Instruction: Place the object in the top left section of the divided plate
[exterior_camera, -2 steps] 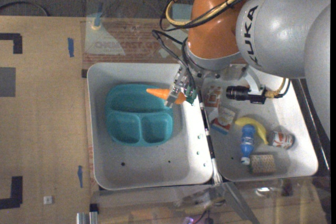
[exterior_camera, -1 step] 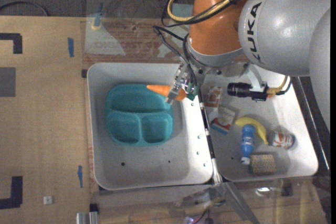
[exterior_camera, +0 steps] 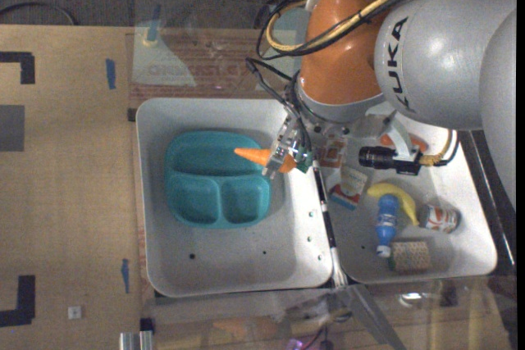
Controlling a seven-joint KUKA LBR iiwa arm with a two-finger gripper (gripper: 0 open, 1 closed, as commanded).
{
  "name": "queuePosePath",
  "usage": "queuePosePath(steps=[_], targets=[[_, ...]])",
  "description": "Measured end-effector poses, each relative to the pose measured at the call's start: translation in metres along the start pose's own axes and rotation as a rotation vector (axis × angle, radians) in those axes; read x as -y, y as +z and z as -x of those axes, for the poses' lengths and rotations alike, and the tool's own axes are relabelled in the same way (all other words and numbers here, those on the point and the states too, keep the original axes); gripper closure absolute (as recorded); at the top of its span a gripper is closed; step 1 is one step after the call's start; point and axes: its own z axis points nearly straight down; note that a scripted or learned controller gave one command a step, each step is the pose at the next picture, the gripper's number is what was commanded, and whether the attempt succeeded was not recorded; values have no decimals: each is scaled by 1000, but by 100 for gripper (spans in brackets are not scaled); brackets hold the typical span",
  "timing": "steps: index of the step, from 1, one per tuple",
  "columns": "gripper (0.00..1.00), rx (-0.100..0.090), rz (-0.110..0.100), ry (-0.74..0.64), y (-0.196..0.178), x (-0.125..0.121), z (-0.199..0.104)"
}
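The pincer (exterior_camera: 279, 160) is closed on the thick end of a small orange plastic carrot (exterior_camera: 256, 155), carrying it over the upper right rim of the teal divided plate (exterior_camera: 215, 179), presumably on approach to the top left section

Illumination is even and moderately bright, apparently from overhead. The arm (exterior_camera: 426, 45) shows broad soft highlights on its grey shell and orange band. A soft shadow lies on the floor of the left bin (exterior_camera: 230, 258), beside the teal plate (exterior_camera: 197, 201) and below the gripper (exterior_camera: 283, 160). Faint glare marks a clear sheet on the bench (exterior_camera: 66, 201) above the gripper. Focus is soft overall; small items in the right bin (exterior_camera: 476, 250) lack crisp edges. The floor beyond the bench is dim.
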Motion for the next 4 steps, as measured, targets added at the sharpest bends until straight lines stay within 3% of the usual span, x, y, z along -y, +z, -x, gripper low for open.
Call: queuePosePath(steps=[1, 2, 3, 4], targets=[[100, 5, 2, -100, 5, 15, 22], [100, 1, 0, -211, 5, 22, -1], [100, 6, 2, -386, -78, 46, -7], [100, 2, 1, -398, -1, 18, 20]])
